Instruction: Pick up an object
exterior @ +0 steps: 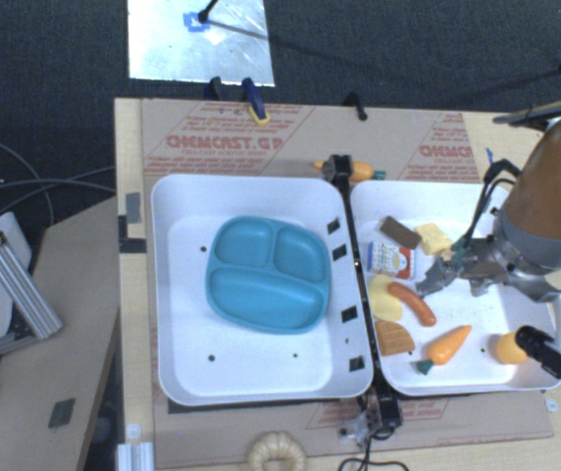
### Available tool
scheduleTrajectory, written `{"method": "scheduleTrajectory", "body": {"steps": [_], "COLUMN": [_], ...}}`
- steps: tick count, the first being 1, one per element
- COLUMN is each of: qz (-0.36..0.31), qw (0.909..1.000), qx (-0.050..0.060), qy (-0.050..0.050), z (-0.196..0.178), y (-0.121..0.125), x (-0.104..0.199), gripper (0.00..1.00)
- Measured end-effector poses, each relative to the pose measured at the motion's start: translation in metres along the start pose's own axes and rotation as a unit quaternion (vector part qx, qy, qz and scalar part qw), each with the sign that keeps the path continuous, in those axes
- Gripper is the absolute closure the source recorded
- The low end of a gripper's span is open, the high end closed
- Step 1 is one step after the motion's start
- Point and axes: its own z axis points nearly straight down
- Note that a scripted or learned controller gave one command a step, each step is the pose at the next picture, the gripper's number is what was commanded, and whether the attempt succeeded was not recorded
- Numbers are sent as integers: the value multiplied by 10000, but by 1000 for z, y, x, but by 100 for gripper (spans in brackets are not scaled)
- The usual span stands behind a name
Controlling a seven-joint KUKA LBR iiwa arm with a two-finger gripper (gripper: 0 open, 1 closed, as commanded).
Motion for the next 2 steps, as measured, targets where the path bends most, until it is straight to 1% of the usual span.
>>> {"method": "scheduleTrajectory", "body": {"steps": [1,2], "qz": [-13,-6], "qw": [10000,10000], "qx": [-59,-41], "qy": [-7,-4], "z": [-6,37], "y": [3,5], "x": [0,2], "gripper": [0,0]}}
